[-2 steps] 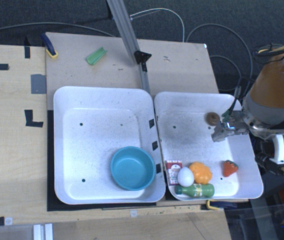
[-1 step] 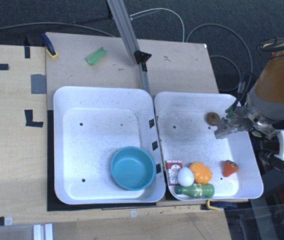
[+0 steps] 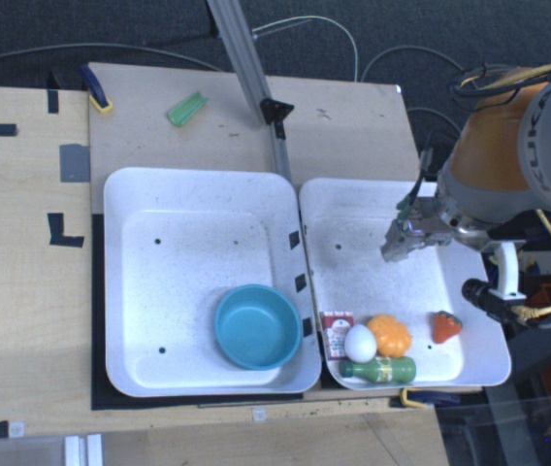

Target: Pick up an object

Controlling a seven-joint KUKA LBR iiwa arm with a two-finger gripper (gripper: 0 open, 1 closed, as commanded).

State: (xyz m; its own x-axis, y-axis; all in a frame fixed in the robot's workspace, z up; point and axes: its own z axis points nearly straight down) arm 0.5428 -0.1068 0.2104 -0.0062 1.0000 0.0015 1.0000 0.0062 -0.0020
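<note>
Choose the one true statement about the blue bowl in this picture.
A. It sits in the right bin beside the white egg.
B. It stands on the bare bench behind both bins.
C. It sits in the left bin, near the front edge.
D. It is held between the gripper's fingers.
C: the blue bowl lies in the left bin toward its front edge, while the gripper hangs over the right bin.

One fixed camera looks down at a slant on the worktop [image 3: 23, 260] — both white bins [image 3: 130, 260] within frame, moderately near.
</note>
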